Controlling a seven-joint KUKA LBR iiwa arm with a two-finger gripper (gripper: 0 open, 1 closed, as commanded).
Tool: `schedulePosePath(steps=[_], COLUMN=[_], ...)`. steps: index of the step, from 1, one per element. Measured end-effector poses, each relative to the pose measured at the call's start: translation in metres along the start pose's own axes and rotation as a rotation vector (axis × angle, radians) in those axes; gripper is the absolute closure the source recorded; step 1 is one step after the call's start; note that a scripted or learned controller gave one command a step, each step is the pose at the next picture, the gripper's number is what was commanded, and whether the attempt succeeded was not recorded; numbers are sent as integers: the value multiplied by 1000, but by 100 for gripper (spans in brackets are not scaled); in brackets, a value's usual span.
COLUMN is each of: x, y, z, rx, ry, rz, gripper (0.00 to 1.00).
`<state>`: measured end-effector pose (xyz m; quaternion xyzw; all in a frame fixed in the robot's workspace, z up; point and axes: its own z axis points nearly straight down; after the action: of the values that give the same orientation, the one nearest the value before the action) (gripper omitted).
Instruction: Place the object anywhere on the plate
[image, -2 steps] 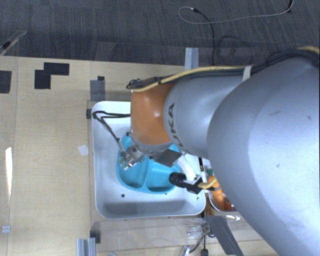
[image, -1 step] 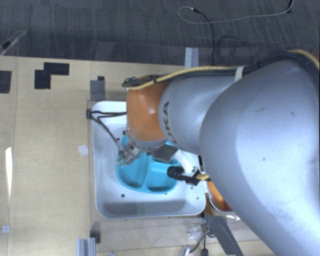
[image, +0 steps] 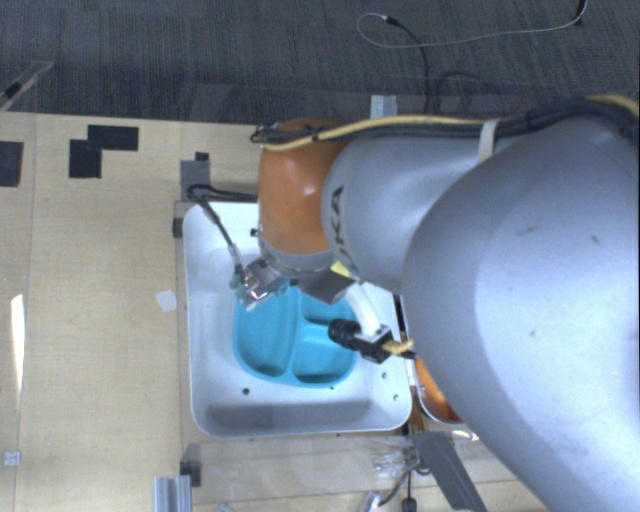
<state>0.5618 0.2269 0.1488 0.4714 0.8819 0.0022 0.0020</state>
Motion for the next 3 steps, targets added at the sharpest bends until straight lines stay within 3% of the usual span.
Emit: schedulePosePath(steps=[1, 2, 3], x=[22, -50, -29], y=[-37, -50, -92], z=[48, 46, 34], rx=[-2, -20, -17], ry=[1, 11, 1], rz=[103, 207, -4], gripper=[100, 100, 100])
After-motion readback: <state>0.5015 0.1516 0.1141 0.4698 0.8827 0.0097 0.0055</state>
